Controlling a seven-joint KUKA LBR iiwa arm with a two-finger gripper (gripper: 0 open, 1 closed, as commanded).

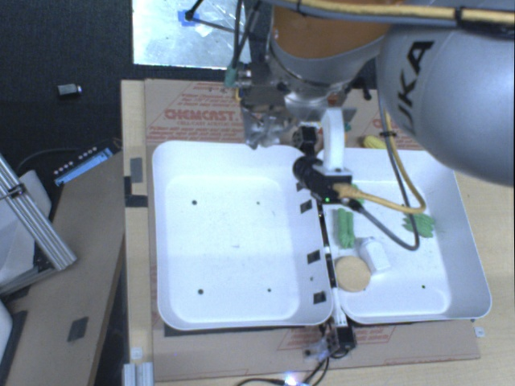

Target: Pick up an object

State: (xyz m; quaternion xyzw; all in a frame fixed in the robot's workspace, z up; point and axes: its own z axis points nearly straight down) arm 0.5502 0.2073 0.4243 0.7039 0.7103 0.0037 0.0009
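The right bin (459,288) holds several small objects. A long green block (344,227) lies near its left wall, with a tan round disc (352,273) and a white cylinder (373,253) just in front of it. A smaller green piece (422,225) lies further right, and a yellow object (372,143) sits at the bin's back edge. My gripper (259,133) hangs above the back rim of the left bin (185,296), near the divide between the bins, well apart from these objects. Nothing shows in its grasp.
The big grey arm with its orange band (338,6) covers the top right of the view. A yellow cable (386,203) and a grey cable loop over the right bin from a black fitting (315,175). Black clips (314,256) join the bins.
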